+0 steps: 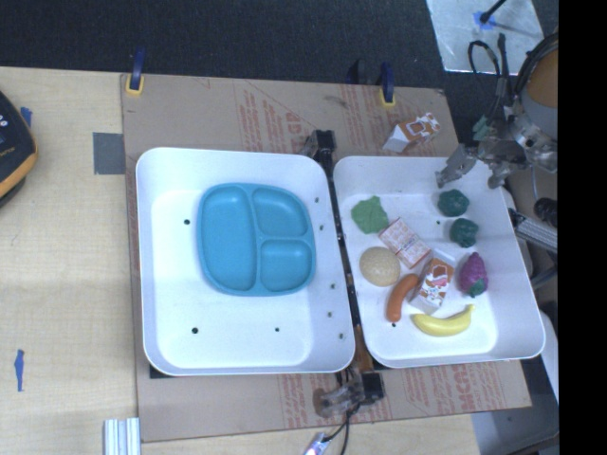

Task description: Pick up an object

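The right bin [517, 344] holds the candidates: a yellow banana [443, 322] at its near edge with its long axis running across the bin, then an orange carrot [401, 297], a purple piece [471, 273], and two dark green pieces [463, 231] [452, 201] toward the far right corner. The hand [472, 167] hovers over the bin's far rim, fingers spread and grasping nothing, with the farther dark green piece lying just beside it on the near side. In my judgement that piece is the nearest target, calling for a short descent toward the camera
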Motion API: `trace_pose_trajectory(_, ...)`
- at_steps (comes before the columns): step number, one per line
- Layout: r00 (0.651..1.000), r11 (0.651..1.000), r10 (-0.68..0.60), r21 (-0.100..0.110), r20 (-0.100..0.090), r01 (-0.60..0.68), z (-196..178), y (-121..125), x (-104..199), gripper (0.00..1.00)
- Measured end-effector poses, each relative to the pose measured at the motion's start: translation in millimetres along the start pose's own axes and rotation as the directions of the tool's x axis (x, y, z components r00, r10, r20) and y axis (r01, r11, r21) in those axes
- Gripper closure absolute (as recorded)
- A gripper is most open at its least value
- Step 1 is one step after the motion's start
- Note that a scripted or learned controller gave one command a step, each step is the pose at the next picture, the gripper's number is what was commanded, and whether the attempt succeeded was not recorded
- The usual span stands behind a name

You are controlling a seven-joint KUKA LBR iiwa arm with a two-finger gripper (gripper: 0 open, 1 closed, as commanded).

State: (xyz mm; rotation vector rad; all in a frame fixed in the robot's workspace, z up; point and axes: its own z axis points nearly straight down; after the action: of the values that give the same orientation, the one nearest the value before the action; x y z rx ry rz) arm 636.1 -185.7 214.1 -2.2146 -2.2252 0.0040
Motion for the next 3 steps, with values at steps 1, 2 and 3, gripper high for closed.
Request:
trace_pose_trajectory(1,1.0,1.0,0.0,0.003,0.0,0.0,105,2,-26,0.0)
trace_pose_trajectory(2,1.0,1.0,-0.002,0.001,0.001,0.002,93,4,-27,1.0)
trace_pose_trajectory(3,1.0,1.0,-0.003,0.001,0.001,0.003,93,4,-27,0.0)
